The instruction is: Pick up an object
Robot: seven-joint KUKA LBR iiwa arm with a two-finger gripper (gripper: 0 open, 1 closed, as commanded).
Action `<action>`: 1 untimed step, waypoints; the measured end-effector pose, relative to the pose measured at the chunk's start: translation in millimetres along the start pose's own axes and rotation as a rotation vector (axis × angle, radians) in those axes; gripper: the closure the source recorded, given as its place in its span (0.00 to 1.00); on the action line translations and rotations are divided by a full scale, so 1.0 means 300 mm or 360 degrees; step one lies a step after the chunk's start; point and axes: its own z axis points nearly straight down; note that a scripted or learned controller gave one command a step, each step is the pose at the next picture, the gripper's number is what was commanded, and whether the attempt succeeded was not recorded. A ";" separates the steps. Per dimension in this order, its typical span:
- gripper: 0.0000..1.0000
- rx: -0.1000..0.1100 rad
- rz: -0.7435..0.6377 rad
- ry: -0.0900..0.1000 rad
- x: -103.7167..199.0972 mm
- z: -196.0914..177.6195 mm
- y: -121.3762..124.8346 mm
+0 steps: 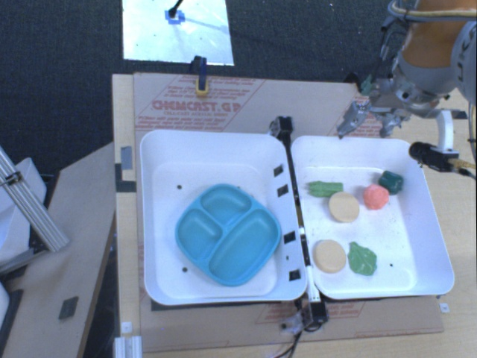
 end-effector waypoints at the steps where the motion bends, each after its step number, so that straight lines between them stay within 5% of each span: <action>1: 0.00 -0.0019 -0.0002 -0.0002 0.000 -0.027 0.005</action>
